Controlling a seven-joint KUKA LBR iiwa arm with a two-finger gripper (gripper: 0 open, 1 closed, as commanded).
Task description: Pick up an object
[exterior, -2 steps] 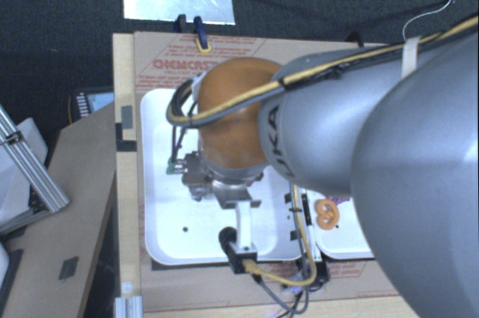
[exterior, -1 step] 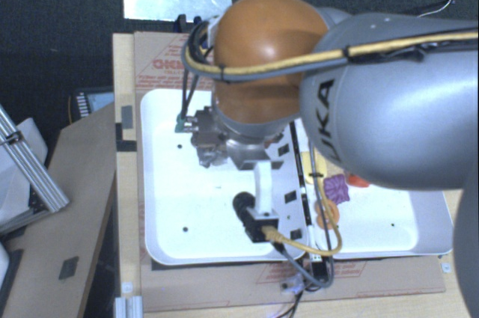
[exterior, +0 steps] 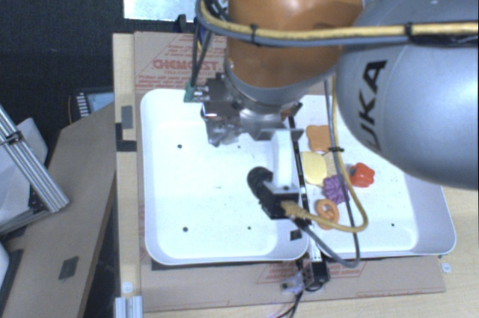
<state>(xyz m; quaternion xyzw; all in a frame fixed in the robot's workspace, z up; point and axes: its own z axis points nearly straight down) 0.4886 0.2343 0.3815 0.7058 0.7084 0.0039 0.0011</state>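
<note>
The tool (exterior: 224, 131) hangs low over the far part of the left bin (exterior: 187, 234), its grip hidden beneath the wrist, so whether it is released or clenched cannot be told. The nearest candidates all lie to its right, across the divider in the right bin (exterior: 419, 234): an orange piece (exterior: 319, 137), a yellow block (exterior: 314, 168), a purple cluster (exterior: 334, 189), a red piece (exterior: 361, 174) and an orange ring (exterior: 327, 210), bunched close together. Any pick, by this reading, means a sideways shift rightward and toward the camera.
</note>
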